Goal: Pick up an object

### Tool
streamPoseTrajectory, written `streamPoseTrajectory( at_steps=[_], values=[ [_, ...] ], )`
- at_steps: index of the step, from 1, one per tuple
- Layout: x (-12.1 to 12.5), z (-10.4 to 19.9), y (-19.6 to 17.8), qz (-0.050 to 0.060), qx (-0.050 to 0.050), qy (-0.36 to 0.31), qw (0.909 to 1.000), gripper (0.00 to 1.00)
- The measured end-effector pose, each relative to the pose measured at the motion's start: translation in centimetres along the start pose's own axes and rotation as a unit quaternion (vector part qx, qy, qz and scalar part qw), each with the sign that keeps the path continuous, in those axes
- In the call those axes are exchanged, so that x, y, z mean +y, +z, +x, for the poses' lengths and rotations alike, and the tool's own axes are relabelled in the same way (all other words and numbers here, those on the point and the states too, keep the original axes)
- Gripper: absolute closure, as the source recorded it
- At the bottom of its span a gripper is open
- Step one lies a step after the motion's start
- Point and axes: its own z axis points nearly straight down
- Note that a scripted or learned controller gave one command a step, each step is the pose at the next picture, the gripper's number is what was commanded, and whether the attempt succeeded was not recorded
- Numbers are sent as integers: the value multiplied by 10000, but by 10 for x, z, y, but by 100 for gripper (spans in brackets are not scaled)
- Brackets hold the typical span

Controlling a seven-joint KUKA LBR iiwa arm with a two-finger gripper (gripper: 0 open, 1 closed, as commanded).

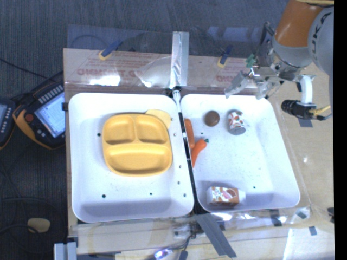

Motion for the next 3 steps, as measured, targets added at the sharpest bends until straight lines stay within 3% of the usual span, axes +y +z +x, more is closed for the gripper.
streamPoseTrajectory(
  at_steps=[1,2,3],
  values=[
    [-7,-50,89,9,-13,-286,9996,0],
    [10,-56,164,-11,-17,-751,9972,0],
    [6,-72,164,21,37,-1928,9812,0]
  ],
)
